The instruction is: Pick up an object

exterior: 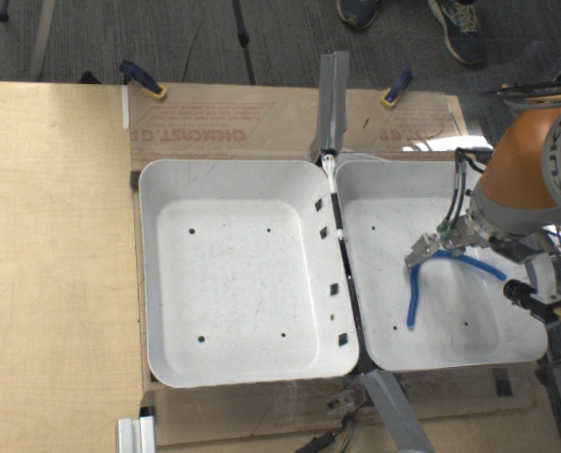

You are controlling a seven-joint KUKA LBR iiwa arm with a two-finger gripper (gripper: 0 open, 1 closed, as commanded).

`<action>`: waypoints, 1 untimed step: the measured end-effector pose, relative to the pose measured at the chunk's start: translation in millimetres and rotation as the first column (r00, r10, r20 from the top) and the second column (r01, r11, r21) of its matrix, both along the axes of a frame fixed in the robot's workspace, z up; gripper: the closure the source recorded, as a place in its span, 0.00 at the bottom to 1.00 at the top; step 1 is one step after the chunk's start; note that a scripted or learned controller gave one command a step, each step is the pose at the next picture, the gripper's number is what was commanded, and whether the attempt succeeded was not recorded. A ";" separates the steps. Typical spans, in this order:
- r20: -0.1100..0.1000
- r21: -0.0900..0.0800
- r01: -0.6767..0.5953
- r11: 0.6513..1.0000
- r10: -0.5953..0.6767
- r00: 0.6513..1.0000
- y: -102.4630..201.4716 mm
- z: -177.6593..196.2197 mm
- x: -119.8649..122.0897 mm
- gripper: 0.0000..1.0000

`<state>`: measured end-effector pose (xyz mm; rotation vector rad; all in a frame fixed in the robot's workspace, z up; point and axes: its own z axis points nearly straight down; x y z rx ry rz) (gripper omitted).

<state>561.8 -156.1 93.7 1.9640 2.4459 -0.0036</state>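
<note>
Blue bent strip (430,276), thin and curved like a hook, lies in the right bin (394,347); my pincer (422,253) sits at its bend, finger state unclear.

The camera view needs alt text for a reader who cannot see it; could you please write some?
Seen from above, a grey and orange robot arm reaches from the right into the right white bin, its pincer low over a bent blue strip. The left white bin sits beside it on the wooden bench.
</note>
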 end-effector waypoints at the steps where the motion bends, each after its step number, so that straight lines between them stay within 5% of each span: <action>1: -0.002 0.003 0.186 0.983 -0.186 0.983 -66.8 58.3 5.9 0.00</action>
